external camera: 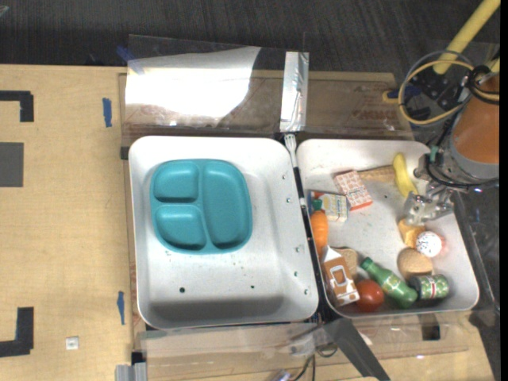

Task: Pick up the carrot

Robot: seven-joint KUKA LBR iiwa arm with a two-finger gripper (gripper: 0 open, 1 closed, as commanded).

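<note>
The left bin [159, 292] holds a teal plate [202, 205] with three compartments, lying in the bin's upper half and flat on its floor. Just right of that bin, across the shared wall, sits the right bin [468, 292], and everything else is placed against it. The carrot [319, 230] lies against the right bin's left wall, about midway down, its length running roughly along that wall and its paler top end pointing toward the bin's far edge. Just above the carrot are a small green-and-white pack [335, 206] and a red-and-white box [352, 189], both in the bin's upper left part. Below the carrot, toward the bin's near-left corner, an orange carton [340, 278] lies beside a tomato [370, 294], and a green bottle [387, 279] lies slantwise just right of them. A green can [433, 287] rests on its side near the bin's near-right corner, with a brown bun-like thing [414, 260] just above it and a white ball [429, 244] above that. A banana [403, 175] lies in the bin's upper right part. The gripper [424, 206] hangs over the bin's right side, just below the banana and well apart from the carrot; whether it is open or closed cannot be told from this view, and nothing can be seen in its grasp.
</note>
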